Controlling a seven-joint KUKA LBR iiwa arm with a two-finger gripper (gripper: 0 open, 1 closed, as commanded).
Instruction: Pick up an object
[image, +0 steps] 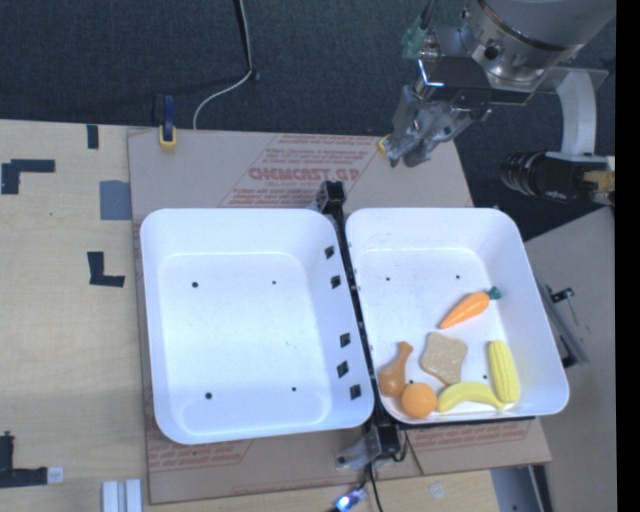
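The right bin (500, 235) holds several toy foods near its front right corner: a carrot (466, 309), a slice of bread (444, 357), a corn cob (503, 371), a banana (468, 397), an orange ball (418, 401) and a brown drumstick (396, 370). My gripper (409, 146) hangs high above the bench, beyond the far edge of the right bin, well away from the foods. Nothing shows between its fingers.
The left bin (165, 240) sits beside the right one, joined along a black clipped seam (345, 300). Both rest on a cardboard sheet (290, 175). A white cable (225, 90) and a yellow clamp (167, 135) lie at the back left.
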